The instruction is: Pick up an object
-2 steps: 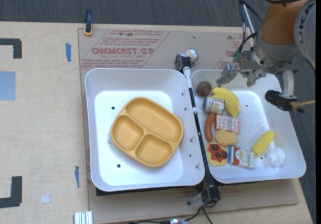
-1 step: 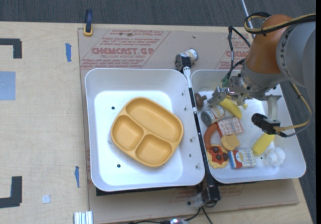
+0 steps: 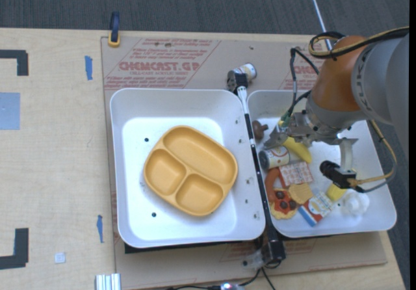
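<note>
We look down on a bench holding two shallow white bins side by side, and we take the right bin [image 3: 383,217] as our landmark. To its left sits the left bin [image 3: 130,113], holding a yellow three-compartment plate [image 3: 190,170]. Over the right bin's upper half hangs the grey arm with its orange band [image 3: 338,80], its gripper [image 3: 296,136] low among the contents; we cannot tell how it is set or whether it holds anything. Inside the right bin lies a crowded pile of toy food: a yellow banana-like piece [image 3: 299,150] just beside the gripper, a pizza slice [image 3: 281,197], a cracker [image 3: 299,192], a small white lump [image 3: 353,203]. We judge the crowding the main risk: neighbours touching may be nudged, or a piece may slip.
</note>
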Tool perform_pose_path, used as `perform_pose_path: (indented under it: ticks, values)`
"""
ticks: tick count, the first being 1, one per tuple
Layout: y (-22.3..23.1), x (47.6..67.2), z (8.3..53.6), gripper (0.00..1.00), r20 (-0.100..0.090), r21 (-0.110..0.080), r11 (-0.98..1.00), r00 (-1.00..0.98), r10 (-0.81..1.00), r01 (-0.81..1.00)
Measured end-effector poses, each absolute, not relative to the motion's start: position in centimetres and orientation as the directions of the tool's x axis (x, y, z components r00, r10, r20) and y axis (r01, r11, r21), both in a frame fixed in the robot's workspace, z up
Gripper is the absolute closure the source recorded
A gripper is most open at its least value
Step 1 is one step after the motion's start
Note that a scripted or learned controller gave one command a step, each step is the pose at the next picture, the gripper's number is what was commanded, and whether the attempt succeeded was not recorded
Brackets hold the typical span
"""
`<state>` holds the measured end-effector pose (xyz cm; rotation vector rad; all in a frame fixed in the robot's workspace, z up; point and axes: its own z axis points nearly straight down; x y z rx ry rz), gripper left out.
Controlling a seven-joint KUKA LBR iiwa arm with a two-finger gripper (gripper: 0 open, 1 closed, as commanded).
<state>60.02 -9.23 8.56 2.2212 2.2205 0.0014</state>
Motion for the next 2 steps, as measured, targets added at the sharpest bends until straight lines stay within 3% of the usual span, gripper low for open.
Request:
perform_pose_path:
  ticks: [1, 2]
  values:
    - [-9.3, 60.2, 9.7, 1.00, -0.001, 0.006, -0.001, 0.001, 1.000, 1.000]
    - [-6.3, 53.5, 18.5, 1.00, 0.001, -0.001, 0.000, 0.000, 1.000, 1.000]
